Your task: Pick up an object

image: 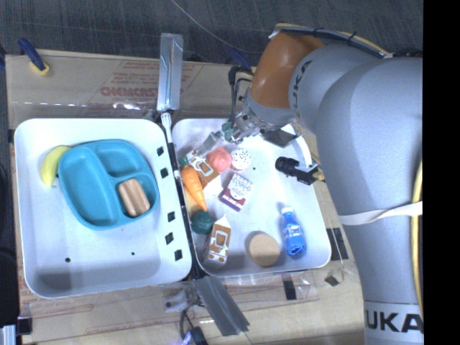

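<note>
Gripper: the gripper point(231, 129) sits at 12 o'clock of the right bin point(267, 192), just inside its far rim. I cannot tell how wide it stands.
Arm: the grey arm point(359, 121) covers the bin's rim from 1 to 4 o'clock.
Nearest things: a pink ball point(220, 158) lies just at 6 o'clock of the gripper, touching a small white spotted thing point(241, 158) at its 3 o'clock.
9 o'clock wall: a carrot point(194, 185) and a green lump point(202, 222) lie along it.
6 o'clock rim: a small carton point(220, 240), a tan disc point(263, 249) and a blue bottle point(291, 232) lie near it.
Centre: a white packet point(238, 190).
Open room, right bin: bare floor from the packet toward 3 o'clock.
Left bin point(86, 257): a blue plate point(86, 167) holds a bread roll point(134, 197), and a banana point(49, 165) is wedged at 9 o'clock.
Open room, left bin: a bare strip along 6 o'clock.
</note>
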Motion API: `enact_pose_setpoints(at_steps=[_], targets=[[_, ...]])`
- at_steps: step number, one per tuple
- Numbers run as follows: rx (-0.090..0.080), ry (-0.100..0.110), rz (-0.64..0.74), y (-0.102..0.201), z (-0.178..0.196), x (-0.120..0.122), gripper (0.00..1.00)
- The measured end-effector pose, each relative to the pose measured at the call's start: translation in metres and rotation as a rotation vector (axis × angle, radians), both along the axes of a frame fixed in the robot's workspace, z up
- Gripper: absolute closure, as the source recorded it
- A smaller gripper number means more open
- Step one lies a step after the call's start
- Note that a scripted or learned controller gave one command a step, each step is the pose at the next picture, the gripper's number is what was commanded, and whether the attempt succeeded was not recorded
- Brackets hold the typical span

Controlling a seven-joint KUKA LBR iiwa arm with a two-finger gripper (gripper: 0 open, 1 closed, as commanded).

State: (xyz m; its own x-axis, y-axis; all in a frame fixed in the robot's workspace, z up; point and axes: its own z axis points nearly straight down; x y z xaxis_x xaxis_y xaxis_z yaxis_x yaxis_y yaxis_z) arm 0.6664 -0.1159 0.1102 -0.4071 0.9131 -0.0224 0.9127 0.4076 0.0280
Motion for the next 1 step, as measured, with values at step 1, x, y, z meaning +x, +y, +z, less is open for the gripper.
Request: enact_pose_setpoints(at_steps=[1], targets=[[-0.003, -0.002, 0.032, 0.0021, -0.0010, -0.0214, 0.00]])
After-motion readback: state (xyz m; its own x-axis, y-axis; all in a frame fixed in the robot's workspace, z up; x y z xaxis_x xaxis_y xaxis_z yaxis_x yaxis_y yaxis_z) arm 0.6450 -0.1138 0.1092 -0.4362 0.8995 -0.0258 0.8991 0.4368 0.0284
